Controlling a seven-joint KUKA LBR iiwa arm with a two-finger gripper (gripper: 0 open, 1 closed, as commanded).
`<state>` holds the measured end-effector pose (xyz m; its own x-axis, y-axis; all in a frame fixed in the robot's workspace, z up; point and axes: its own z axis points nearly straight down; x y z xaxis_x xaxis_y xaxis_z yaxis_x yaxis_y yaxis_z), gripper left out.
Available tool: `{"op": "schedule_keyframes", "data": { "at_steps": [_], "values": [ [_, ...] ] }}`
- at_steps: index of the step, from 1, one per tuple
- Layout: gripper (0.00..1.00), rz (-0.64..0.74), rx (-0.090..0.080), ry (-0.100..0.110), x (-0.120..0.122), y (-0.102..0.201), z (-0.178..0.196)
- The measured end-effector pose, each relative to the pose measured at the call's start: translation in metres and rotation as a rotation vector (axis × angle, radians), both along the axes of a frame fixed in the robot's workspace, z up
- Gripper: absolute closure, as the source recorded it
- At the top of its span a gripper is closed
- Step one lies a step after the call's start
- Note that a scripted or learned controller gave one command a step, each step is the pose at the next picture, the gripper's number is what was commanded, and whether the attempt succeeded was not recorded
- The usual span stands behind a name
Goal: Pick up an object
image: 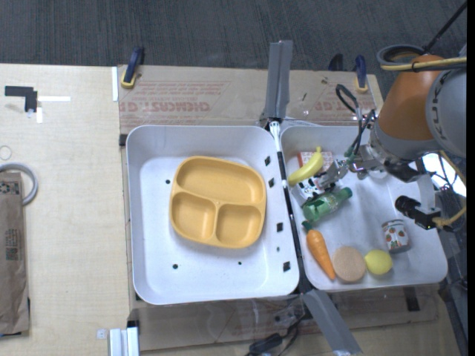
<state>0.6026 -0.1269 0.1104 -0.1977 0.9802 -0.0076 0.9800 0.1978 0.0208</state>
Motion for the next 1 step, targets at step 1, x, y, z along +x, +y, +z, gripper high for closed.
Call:
{"op": "schedule_keyframes", "data": {
  "at_steps": [1],
  "values": [
    [0.0,-0.02,0.002,0.02,-0.044,0.0072,0.01]
  ]
}}
